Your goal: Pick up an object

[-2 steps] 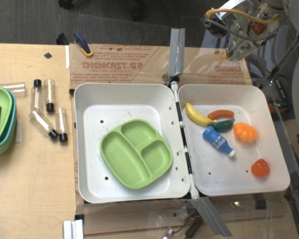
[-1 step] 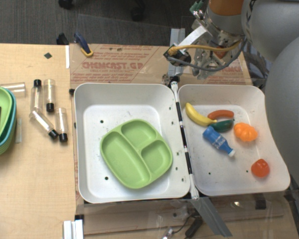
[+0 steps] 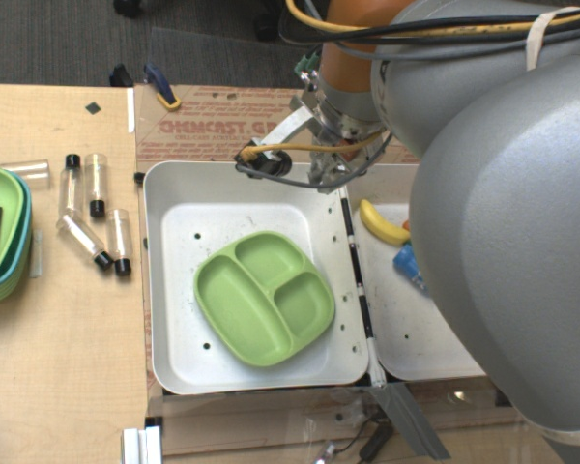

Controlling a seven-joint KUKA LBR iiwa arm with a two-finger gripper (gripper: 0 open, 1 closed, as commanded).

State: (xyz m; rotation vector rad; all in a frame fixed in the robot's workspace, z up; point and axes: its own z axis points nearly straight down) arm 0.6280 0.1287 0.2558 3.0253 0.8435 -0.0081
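Below the jaws (image 3: 331, 170), a green three-compartment plastic plate (image 3: 264, 298) lies in the left white bin (image 3: 164, 259), yellow banana (image 3: 381, 222) just right, jaw state impossible to tell.

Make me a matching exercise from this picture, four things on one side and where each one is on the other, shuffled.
Things:
1. green divided plate
2. banana
3. clear tubes with black caps
4. tool

Places:
A. on the wooden bench, left of the bins
B. in the left bin
C. above the far rim between the two bins
D. in the right bin, near its far edge

Pairs: 1-B, 2-D, 3-A, 4-C
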